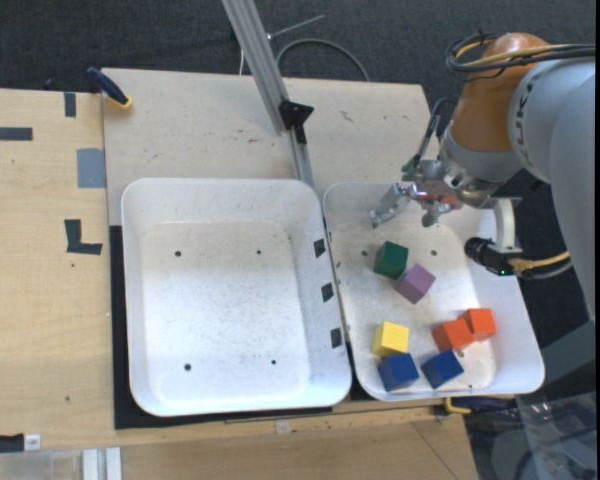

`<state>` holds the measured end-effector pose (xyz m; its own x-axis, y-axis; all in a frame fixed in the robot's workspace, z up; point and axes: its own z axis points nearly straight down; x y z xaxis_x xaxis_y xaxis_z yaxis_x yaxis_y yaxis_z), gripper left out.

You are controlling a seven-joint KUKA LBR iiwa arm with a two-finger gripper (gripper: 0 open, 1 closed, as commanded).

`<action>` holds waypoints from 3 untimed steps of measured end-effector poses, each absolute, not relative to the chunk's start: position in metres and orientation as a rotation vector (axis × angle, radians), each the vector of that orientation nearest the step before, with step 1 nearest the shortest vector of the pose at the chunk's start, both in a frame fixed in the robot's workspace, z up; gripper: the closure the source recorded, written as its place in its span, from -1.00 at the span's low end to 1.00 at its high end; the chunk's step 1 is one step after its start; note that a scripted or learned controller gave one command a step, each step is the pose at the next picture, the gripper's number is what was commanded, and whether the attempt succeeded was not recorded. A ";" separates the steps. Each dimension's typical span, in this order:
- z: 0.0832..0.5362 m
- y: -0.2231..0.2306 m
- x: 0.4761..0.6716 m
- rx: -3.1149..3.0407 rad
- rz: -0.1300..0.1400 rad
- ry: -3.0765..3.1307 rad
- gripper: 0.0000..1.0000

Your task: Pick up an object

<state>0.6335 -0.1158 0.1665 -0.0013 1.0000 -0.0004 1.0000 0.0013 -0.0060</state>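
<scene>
Green cube is seen in the right white bin, below the spread, unladen two-finger gripper; dark carpet surrounds the bench.

Count on your bench: two bins, seven blocks.

You have two shallow white bins side by side, the left bin and the right bin. Your seven blocks all sit in the right bin: one green block, one purple block, one yellow block, two orange blocks touching each other, and two blue blocks along the near edge. You have one arm, carrying one gripper, over the far end of the right bin.
</scene>
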 end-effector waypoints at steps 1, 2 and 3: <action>0.105 -0.119 0.625 -2.217 0.009 -2.218 -1.00; 0.119 -0.118 0.627 -2.217 0.002 -2.224 1.00; 0.170 -0.118 0.638 -2.222 -0.004 -2.226 1.00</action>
<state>0.6380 -0.1177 0.1697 -0.0019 1.0000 -0.0009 1.0000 0.0019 0.0046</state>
